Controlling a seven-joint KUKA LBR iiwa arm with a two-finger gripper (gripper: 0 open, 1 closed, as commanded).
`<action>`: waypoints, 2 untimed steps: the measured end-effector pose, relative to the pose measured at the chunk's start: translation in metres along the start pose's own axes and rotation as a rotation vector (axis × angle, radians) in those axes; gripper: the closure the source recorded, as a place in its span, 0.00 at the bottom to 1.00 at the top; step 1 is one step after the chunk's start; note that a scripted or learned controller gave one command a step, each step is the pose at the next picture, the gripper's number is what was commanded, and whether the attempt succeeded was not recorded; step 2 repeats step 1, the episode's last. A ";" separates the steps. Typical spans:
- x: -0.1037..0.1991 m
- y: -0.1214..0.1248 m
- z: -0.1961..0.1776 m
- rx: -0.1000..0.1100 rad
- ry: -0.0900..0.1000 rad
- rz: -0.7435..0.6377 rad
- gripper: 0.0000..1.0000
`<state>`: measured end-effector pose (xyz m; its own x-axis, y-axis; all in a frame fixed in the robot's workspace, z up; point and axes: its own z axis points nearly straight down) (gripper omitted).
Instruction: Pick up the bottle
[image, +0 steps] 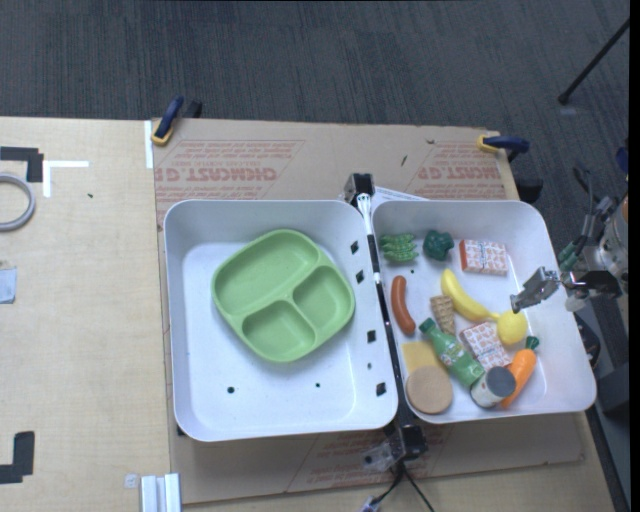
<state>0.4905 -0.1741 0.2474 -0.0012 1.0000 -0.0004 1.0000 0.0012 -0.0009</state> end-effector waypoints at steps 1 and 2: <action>0.000 0.000 -0.009 0.000 -0.001 0.000 1.00; 0.000 0.000 -0.009 0.000 -0.001 0.000 1.00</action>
